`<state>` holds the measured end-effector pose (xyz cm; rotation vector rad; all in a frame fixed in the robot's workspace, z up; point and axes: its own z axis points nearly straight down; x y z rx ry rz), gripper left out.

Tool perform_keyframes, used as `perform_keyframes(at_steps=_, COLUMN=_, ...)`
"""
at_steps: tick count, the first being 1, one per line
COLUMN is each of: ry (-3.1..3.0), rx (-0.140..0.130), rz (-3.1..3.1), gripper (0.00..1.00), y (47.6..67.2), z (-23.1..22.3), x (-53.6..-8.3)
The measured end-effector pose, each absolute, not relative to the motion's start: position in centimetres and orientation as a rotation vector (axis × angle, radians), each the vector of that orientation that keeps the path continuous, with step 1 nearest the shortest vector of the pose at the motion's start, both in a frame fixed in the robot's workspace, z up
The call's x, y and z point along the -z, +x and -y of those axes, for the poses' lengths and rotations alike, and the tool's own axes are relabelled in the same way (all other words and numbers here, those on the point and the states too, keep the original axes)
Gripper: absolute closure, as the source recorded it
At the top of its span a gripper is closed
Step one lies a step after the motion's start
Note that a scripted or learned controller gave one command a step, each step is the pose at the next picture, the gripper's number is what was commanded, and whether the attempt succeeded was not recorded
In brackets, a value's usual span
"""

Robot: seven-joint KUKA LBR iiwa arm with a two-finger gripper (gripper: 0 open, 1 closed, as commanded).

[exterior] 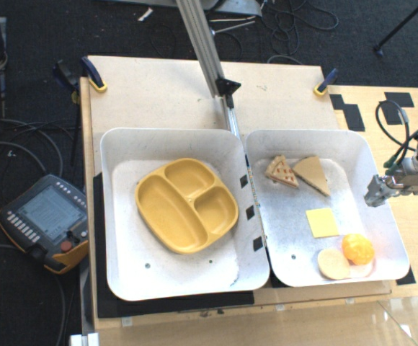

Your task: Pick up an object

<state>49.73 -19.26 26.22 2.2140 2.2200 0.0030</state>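
In the right bin (353, 146) lie a waffle-patterned wedge (282, 171), a tan wedge (313, 174), a yellow square slice (322, 223), an orange ball (357, 249) and a pale round disc (333, 264). The orange ball rests against the disc near the bin's front right corner. My gripper (377, 193) hovers at the right rim of that bin, to the right of the yellow slice and above the orange ball in the picture. Nothing shows between its fingers.
The left bin (122, 157) holds a yellow divided plate (187, 204) with three compartments. A metal pole (202, 38) slants up from the divider between the bins. A teach pendant (45, 222) lies on the floor at left, amid cables.
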Motion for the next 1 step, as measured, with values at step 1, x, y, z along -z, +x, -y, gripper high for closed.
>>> perform_keyframes(at_steps=1, ry=2.214, rx=-0.003, rz=-2.221, gripper=1.0, y=49.86, z=19.27, x=-29.51)
